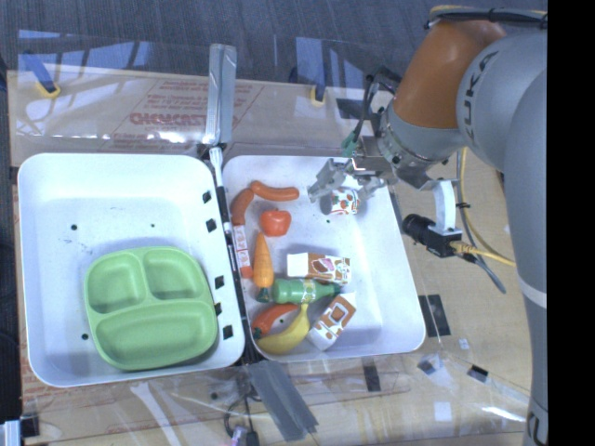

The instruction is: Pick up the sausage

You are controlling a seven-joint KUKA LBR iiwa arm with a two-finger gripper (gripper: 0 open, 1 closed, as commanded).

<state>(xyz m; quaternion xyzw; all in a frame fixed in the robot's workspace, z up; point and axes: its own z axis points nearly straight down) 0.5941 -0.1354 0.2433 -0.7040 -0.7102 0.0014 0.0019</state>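
While the pincer (337, 190) hovers spread wide over a small carton (345, 202), the sausage (273, 191) lies at its nine o'clock in the right bin (395, 249). Best slide across, then close across its narrow width.

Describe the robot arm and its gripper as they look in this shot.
The arm is smooth grey with a glossy orange band above the wrist and dark lettering on its casing. The gripper is a small silvery-grey metal piece. Yellow and black cables hang beside the wrist.
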